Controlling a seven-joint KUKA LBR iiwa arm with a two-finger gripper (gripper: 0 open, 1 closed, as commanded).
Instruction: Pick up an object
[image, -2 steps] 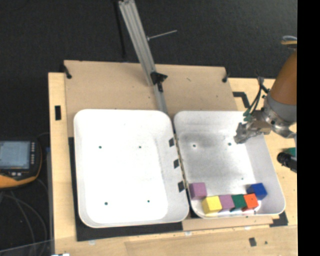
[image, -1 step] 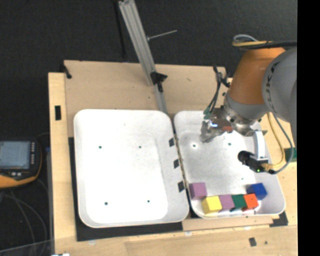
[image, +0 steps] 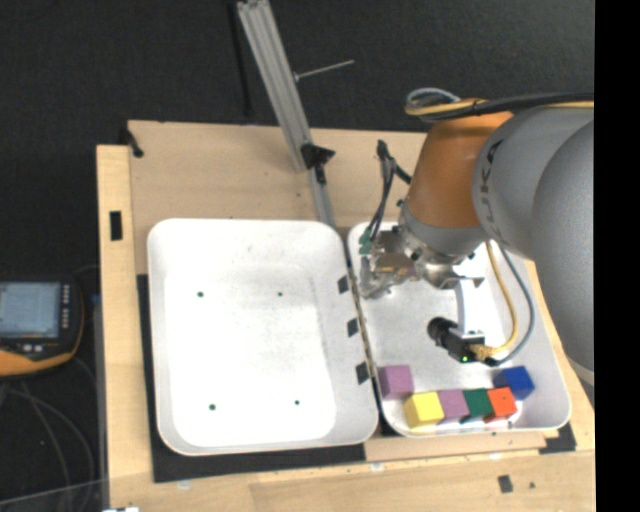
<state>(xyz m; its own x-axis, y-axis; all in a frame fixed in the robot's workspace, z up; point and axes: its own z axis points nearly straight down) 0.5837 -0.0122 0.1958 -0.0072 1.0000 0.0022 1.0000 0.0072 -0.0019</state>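
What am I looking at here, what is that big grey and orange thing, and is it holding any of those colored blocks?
You are looking down at a slant from one camera fixed above a wooden bench. The big grey and orange thing is a robot arm reaching in from the right. At its tip is its tool, low over the far left part of the right bin; I cannot see its fingers well enough to say that it holds anything. Two shallow white bins sit side by side. Along the right bin's near edge lie small blocks: a purple, a yellow, a lilac, a green, an orange and a blue. The left bin is beside it.
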